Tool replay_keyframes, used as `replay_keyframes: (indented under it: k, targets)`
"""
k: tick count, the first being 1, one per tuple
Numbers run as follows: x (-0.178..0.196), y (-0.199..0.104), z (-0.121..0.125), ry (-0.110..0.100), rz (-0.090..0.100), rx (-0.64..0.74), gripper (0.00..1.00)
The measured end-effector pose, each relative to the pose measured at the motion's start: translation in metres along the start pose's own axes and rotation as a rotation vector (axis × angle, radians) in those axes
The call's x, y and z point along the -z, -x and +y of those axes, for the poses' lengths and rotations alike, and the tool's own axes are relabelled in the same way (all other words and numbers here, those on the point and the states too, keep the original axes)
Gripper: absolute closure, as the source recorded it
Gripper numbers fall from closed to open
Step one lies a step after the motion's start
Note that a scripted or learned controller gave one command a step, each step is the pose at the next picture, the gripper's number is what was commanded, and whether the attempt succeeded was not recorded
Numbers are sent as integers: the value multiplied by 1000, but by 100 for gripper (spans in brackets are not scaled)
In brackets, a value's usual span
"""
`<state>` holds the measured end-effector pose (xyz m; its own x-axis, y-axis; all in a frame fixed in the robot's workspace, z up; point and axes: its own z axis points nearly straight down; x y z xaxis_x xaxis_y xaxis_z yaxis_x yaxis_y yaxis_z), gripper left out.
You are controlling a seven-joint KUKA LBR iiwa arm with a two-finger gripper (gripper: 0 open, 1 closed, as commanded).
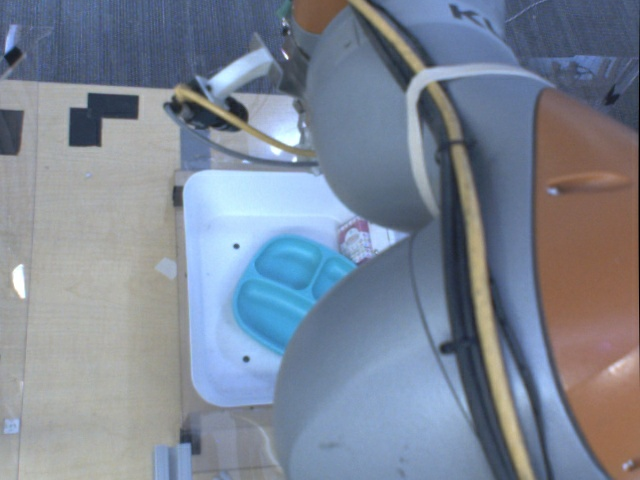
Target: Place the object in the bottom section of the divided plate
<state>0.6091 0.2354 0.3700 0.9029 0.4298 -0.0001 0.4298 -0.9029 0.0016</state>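
Observation:
A light blue divided plate lies in the white bin, with its right part hidden behind the arm. A small red and white packet lies just beyond the plate's upper right edge, partly covered by the arm. The big grey arm with its orange band takes up the right and middle of the view. The wrist end sits near the top centre, above the bin's far edge.
A wooden bench top with black marker shapes lies left of the bin. A white and black cable fitting with a yellow cable sticks out at the bin's upper left.

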Motion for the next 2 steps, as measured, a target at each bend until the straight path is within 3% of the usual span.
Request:
replay_keyframes:
  k: [1,2]
  targets:
    - [1,0,0,-1,1,1,0]
    - [-38,-47,23,-1,3,-206,0]
